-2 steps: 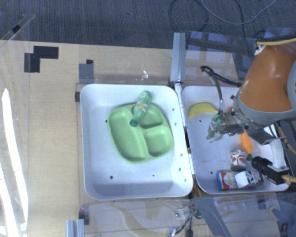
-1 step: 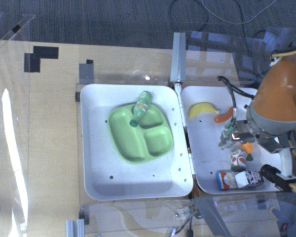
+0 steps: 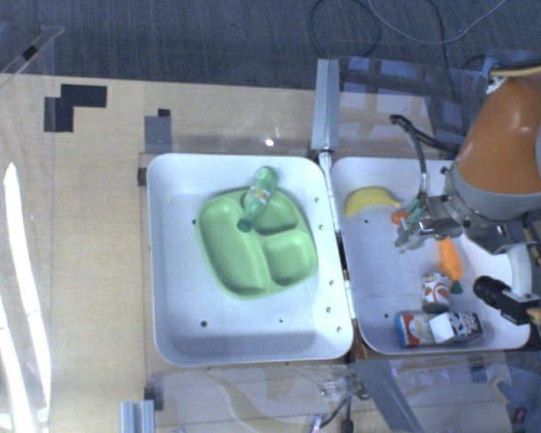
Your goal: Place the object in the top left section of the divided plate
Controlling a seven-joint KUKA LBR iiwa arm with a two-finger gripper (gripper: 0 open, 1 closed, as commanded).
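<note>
A green divided plate point(image 3: 252, 246) lies in the left bin point(image 3: 176, 332). A small green bottle point(image 3: 258, 197) rests on its side across the plate's far rim, its cap end pointing down into the plate's upper part. My gripper point(image 3: 413, 225) hangs over the right bin point(image 3: 379, 323), well to the right of the plate and just right of a yellow banana point(image 3: 368, 200). It is apart from the bottle. A small orange and green bit shows by the gripper's left side, too small to identify.
The right bin also holds an orange carrot point(image 3: 449, 260), a small red and white can point(image 3: 435, 289) and a flat package point(image 3: 437, 328) near its front edge. A metal divider point(image 3: 325, 115) runs between the bins. Cables trail behind the bench.
</note>
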